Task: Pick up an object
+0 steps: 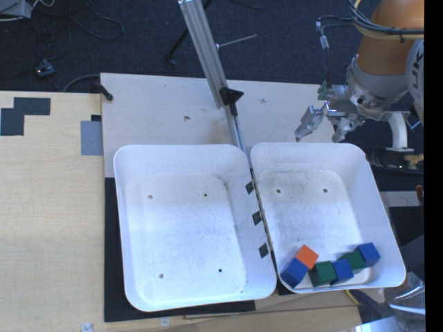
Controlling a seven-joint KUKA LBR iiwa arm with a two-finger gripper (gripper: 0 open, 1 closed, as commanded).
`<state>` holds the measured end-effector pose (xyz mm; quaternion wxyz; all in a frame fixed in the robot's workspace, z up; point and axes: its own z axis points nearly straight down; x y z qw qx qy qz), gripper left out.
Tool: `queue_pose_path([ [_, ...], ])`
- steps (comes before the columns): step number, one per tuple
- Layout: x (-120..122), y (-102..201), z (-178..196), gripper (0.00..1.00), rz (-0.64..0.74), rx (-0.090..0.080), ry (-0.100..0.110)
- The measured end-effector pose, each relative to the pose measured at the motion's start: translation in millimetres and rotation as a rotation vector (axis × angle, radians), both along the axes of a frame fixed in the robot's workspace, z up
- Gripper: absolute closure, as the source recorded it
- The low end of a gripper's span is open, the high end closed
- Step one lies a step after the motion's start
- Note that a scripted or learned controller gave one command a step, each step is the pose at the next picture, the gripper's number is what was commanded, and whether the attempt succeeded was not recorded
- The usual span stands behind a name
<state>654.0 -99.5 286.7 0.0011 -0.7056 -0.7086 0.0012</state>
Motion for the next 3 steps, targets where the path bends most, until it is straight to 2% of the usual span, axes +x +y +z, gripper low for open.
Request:
queue_pose_path([
  [1, 0.3, 0.5, 9.8, 1.00, 0.004, 0.000, 0.001],
  [2, -36.2, 16.0, 217.3, 1.00, -0.002, 0.000, -0.010],
  [3, -55.7, 2.7, 50.5, 1.00, -0.004, 0.001, 0.008],
])
